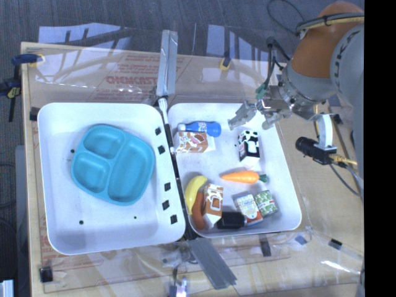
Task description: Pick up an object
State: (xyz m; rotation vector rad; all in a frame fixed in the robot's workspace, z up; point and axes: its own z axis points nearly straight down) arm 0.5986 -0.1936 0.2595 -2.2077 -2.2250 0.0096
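Objects for picking lie crowded in the right bin (286,166): a blue-capped bottle (200,128) at 11 o'clock of that bin, a brown snack carton (193,142) just below it, a cow-print carton (249,146) near 1 o'clock, a carrot (240,177) at the middle, and a banana (194,192), a small orange carton (212,203), a black piece (230,219) and 2 green-labelled boxes (255,205) packed along the 6 o'clock side.

All look like light toy food. The cartons seem stiff and flat-sided, so a pinch across 2 opposite faces should hold. The carrot and bottle are round and probably slick; a grip across the thick middle suits them best.

The claw (258,114) hovers over the bin's 1 o'clock rim, its 2 fingers spread apart with nothing between them. The cow-print carton sits closest, just below it at 6 o'clock, with bare floor on its left and lower sides.

Room is tighter at the bin's 6 o'clock end, where things touch and the wall is close. The left bin (55,184) bears a blue divided plate (113,164), well apart on the table (93,73).
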